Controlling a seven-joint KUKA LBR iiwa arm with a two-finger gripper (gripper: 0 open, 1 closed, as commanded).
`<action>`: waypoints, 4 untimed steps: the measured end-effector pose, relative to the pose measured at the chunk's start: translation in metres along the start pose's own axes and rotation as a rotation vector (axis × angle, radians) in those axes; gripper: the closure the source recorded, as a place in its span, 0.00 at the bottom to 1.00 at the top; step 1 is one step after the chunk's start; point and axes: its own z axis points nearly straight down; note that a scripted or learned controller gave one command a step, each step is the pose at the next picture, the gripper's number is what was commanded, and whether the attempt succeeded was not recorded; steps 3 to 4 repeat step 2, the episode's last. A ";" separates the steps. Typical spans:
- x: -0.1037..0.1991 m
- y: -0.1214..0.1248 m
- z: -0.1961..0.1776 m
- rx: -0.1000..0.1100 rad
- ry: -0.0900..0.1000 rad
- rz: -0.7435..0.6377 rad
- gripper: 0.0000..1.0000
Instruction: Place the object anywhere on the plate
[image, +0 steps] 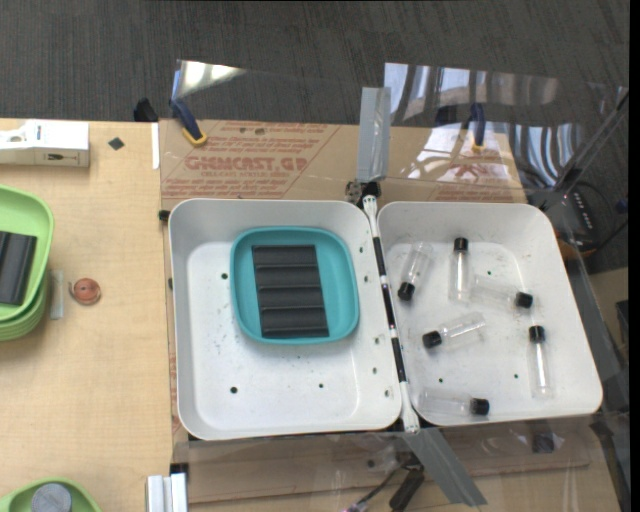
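You have no gripper to judge here, so whether it stands apart or together cannot be told. Start from the right-hand shallow white bin (560, 300), where several clear plastic vials with black caps lie scattered; one (452, 331) sits near the middle, another (411, 273) close to the divider. The teal square plate with a dark ribbed insert (295, 285) rests in the left white bin (200, 380), with no vial on it. Expect trouble: the vials are round, slick and transparent, so a pinch may slip or roll one aside, and close neighbours could be nudged.
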 end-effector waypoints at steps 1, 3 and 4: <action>-0.017 -0.003 0.000 0.001 0.000 0.006 0.00; -0.019 -0.003 0.000 0.001 0.000 0.006 0.00; -0.019 -0.003 0.000 0.001 0.000 0.006 0.00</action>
